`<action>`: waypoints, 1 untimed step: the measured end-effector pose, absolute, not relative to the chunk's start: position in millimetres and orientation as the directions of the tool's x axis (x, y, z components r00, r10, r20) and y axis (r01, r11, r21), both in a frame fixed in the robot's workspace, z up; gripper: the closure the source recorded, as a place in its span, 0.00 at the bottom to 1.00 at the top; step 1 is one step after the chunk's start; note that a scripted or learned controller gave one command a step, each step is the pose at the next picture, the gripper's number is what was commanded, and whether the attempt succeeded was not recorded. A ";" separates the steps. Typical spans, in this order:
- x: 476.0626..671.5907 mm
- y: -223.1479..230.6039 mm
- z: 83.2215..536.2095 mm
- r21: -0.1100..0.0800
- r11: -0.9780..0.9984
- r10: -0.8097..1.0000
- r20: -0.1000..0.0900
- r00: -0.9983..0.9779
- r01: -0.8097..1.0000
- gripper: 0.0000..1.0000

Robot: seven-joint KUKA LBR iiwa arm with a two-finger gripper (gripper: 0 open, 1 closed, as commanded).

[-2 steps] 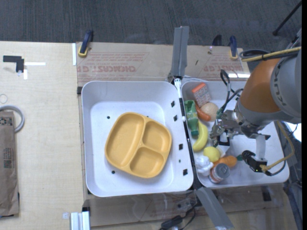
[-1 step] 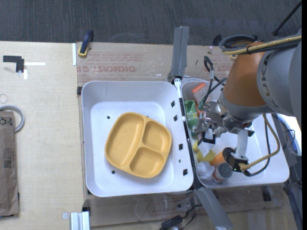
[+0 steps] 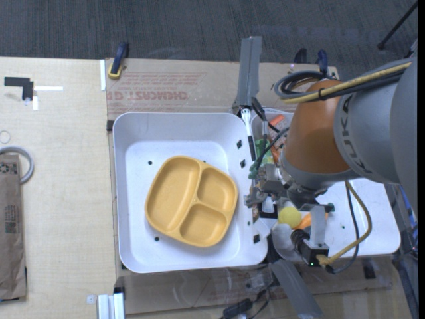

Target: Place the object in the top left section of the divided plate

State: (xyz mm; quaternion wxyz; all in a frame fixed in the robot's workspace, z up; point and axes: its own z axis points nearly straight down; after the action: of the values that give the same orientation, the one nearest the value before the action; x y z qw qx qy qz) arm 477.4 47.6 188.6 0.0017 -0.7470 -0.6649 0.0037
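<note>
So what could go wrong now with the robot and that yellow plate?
The arm hangs low over the right bin, hiding most of its contents, so its grab at the yellow thing might miss. Crossing to the left bin, it could bump the wall between the bins. The divided plate sits tilted, so a drop might land in the wrong section.

Bench [image 3: 60, 178] w/ two white bins: left bin [image 3: 126, 198], right bin [image 3: 382, 234], side by side.

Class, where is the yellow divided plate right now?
In the camera view, the yellow divided plate lies in the left white bin, near its middle, left of the grey arm.
</note>
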 end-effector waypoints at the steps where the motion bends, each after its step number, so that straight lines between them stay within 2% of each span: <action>1: 477.4 75.3 193.2 -0.007 0.034 0.999 -0.003 -0.034 0.999 1.00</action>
State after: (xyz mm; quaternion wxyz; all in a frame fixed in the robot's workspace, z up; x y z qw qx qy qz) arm 477.4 75.3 193.2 0.0013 -0.6950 -0.7190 0.0038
